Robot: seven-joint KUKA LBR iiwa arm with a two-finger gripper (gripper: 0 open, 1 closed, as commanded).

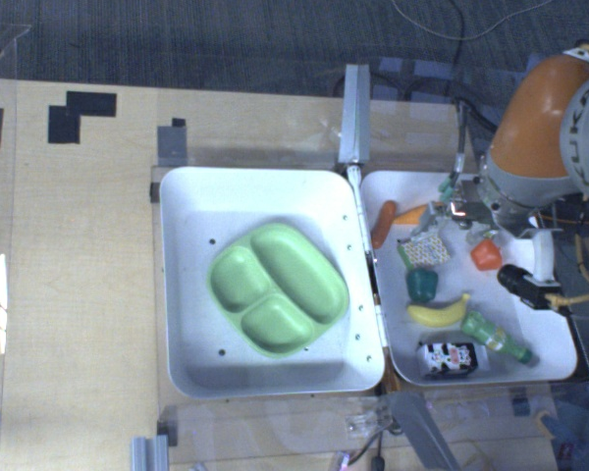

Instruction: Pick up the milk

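The gripper, its finger state not discernible, hangs over the bin's far end, so it should travel toward the near wall to the milk lying there, descending clear of the banana and bottle just beyond it.

A rounded orange band is seen on the KUKA arm at the right of the scene, with grey casing beside it on which dark lettering is partly shown. Below the band, a grey wrist section is joined to metal-and-black gripper hardware, where a small bright light is visible. A black cylindrical fitting and dark cables are carried nearer the viewer.
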